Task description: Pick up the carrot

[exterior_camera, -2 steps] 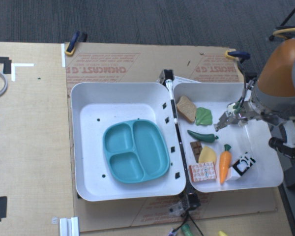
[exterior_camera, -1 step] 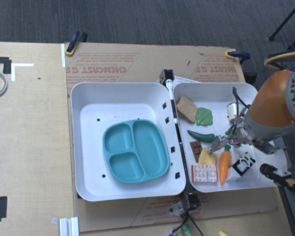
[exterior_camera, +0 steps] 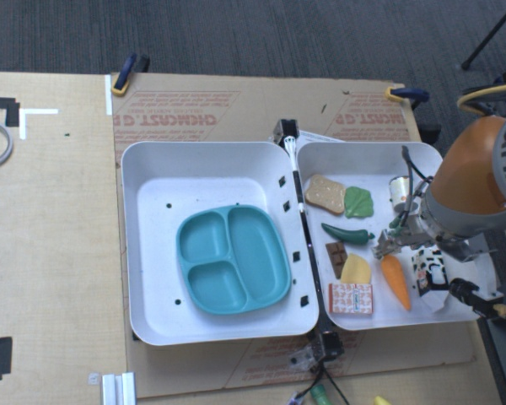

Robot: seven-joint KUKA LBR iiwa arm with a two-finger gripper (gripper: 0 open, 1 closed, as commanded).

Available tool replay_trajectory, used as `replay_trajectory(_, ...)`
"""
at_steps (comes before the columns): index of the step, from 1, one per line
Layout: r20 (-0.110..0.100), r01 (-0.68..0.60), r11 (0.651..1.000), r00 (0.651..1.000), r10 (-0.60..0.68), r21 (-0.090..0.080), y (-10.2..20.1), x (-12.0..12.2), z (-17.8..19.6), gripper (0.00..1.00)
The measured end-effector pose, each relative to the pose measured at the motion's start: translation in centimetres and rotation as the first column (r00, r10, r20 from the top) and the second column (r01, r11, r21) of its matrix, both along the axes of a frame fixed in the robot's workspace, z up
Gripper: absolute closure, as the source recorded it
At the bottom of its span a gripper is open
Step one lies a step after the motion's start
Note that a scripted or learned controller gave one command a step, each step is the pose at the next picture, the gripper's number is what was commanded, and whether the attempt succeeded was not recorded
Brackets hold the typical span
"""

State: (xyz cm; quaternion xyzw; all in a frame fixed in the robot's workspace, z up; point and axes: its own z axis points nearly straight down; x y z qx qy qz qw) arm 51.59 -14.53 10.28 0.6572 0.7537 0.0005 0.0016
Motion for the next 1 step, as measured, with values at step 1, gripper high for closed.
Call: replay_trajectory(1, -0.001, -0.106, 0.994, 0.994, 0.106, 0.001, 7.05, -2.02, 8.95, 1.00)
